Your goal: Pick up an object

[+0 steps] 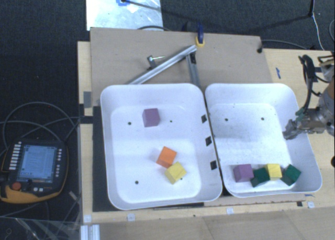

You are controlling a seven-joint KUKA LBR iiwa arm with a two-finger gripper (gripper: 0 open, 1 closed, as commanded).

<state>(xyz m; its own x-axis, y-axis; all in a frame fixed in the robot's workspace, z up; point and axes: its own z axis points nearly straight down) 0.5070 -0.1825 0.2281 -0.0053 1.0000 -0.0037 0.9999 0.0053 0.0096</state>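
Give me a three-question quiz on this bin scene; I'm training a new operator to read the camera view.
1. True or false: the purple cube in the left bin touches the orange cube.
2. How many blocks lie in the right bin?
3. Which block touches the orange cube? A) yellow cube B) green C) none

Key: 1. False, it sits apart, farther back. 2. Four: purple, dark green, yellow and dark green, in a row along the front wall. 3. A.
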